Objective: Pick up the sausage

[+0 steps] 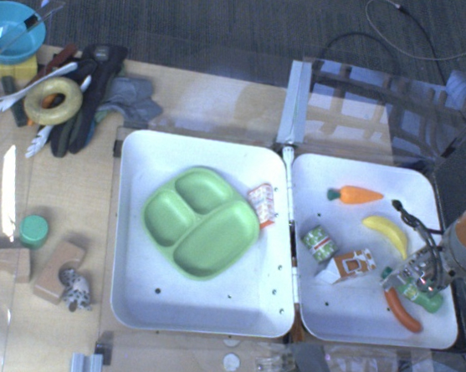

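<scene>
Metal two-finger gripper (421, 276) low in the right white bin (442, 337), finger state impossible to tell. Just below it, slim orange-red sausage (403, 310), lying apart, beside a green object (427, 298).

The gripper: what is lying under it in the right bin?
Under the gripper lies a green item, partly covered, identity unclear. The sausage lies just beside it, its upper end near the fingers.

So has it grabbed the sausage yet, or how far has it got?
Not yet. The gripper has reached the right bin and hovers just above the sausage, beside a green item. The sausage lies on the bin floor. Grasping and lifting remain.
</scene>
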Action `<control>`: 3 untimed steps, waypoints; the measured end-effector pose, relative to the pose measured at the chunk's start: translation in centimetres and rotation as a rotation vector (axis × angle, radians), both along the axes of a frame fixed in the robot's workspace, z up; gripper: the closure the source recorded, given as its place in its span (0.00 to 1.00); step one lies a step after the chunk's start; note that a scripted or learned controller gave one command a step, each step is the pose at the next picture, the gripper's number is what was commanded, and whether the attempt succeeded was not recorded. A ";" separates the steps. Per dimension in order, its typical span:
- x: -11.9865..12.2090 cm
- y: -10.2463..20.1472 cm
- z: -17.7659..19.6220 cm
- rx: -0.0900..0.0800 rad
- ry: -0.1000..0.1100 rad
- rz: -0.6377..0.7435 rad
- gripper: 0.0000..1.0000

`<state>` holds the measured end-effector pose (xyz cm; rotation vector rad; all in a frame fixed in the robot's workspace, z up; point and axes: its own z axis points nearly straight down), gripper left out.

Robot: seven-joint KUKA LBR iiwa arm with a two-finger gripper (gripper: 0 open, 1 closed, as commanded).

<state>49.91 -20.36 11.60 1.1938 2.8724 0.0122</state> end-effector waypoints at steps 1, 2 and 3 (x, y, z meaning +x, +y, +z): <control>-0.9 8.4 3.6 -0.003 0.022 0.303 1.00; -0.9 8.4 3.7 -0.003 0.022 0.302 0.00; 6.4 -0.2 5.6 -0.003 0.019 0.148 0.00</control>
